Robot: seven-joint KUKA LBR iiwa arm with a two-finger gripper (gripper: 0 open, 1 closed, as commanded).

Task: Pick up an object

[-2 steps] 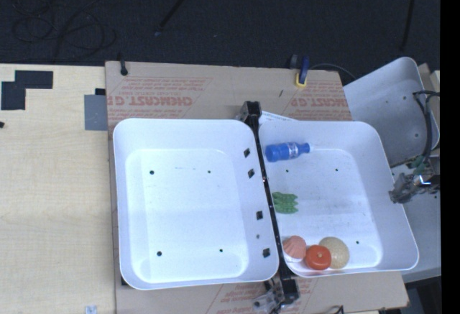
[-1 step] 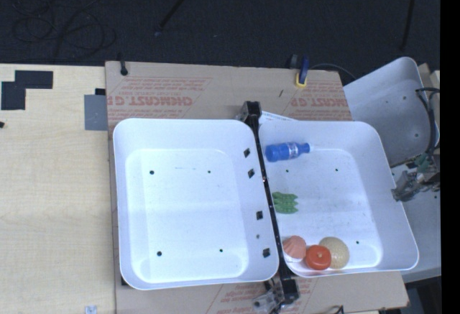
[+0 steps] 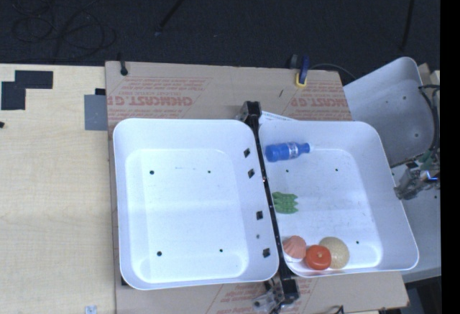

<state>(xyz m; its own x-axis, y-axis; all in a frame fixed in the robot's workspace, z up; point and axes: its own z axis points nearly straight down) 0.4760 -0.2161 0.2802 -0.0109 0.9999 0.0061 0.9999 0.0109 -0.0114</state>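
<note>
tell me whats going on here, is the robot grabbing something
Nothing is being grabbed yet. The arm sits off at the right edge, outside the bins. The right bin holds a blue bottle, a small green piece and three round items in its near corner: pink, red, tan. All lie untouched.

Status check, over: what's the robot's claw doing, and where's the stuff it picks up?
Gripper at right bin's right edge, holding nothing. Blue bottle, green piece, three round items inside. Nothing blocking.
</note>
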